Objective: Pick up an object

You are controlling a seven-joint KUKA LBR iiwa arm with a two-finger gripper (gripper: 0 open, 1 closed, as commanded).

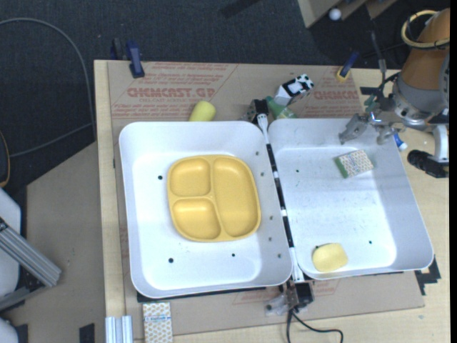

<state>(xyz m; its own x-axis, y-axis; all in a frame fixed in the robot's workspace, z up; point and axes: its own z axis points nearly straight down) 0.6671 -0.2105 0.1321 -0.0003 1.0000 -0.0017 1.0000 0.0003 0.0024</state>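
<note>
Hovering over the right bin point(400, 191), far corner: gripper point(371, 127) open, holding nothing. Lying just beside it, a small green pad point(355, 163). Sitting near the front, a yellow lump point(329, 256). Nothing picked up yet.

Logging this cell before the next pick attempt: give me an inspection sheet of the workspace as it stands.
Surface: cardboard-topped bench bearing left bin and right bin.
Job's things: yellow divided plate in left bin; green patterned pad and pale yellow lump in right bin.
Clutter: yellow object on bench behind left bin.
Grippers: gripper over right bin's far edge, above the pad.
Cables: grey cable on floor at left.
Surroundings: dark floor.
</note>
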